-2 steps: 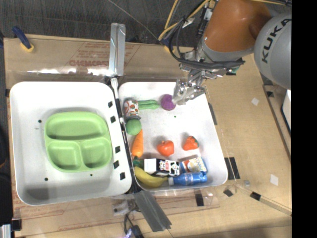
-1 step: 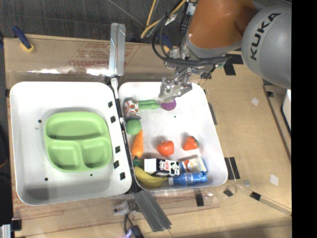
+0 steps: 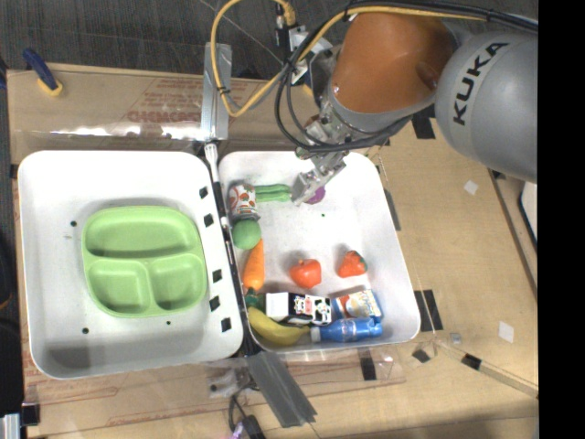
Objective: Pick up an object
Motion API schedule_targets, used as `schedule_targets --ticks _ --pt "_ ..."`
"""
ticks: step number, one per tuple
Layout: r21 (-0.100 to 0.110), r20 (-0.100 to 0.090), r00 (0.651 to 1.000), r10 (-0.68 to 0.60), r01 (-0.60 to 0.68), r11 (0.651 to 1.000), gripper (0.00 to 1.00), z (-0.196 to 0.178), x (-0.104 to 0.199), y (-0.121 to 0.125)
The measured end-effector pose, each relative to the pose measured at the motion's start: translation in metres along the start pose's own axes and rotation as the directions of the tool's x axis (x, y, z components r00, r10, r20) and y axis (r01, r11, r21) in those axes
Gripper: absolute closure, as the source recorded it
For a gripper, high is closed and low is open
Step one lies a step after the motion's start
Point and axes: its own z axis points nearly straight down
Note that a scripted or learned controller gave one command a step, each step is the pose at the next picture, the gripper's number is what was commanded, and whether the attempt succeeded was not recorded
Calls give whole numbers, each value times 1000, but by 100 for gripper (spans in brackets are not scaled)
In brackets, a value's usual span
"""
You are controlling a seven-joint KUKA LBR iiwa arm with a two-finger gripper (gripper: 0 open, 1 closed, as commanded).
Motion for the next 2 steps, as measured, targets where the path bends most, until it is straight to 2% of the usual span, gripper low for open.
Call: schedule_targets --ticks 1,2 --pt "2 -2 954 -301 301 954 100 -17 72 43" --pt "5 -2 946 -325 325 946 100 -14 22 2"
